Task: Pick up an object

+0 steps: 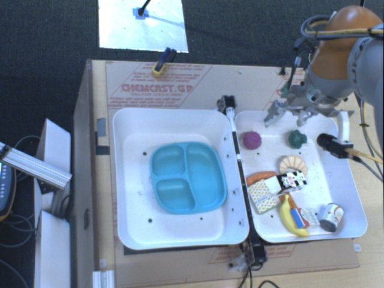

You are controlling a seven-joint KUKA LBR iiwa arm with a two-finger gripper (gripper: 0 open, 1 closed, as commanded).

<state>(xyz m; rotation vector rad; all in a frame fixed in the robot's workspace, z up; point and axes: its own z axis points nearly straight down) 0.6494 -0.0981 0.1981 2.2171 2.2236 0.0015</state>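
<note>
Left bin (129, 221): white, shallow, on the bench (96, 161); holds one light-blue divided plate (187, 177) with three compartments, lying flat at the bin's centre. Right bin (354, 212): white, shallow, touching the left bin along a shared edge. Contents, from its left side: a purple ball (251, 140) near the far left corner; an orange carrot-like piece (261, 177) beside a checked packet (262, 195); a yellow banana (292, 217) toward the near edge; a black-and-white cow-patterned item (291, 180) just below a tan shell-shaped piece (292, 163); a dark green lump (297, 139) near the far edge; a small silver can (331, 216) on its side in the near right corner. Gripper (286, 115): over the right bin's far edge, between the purple ball and the green lump, fingers spread apart, nothing between them.
</note>
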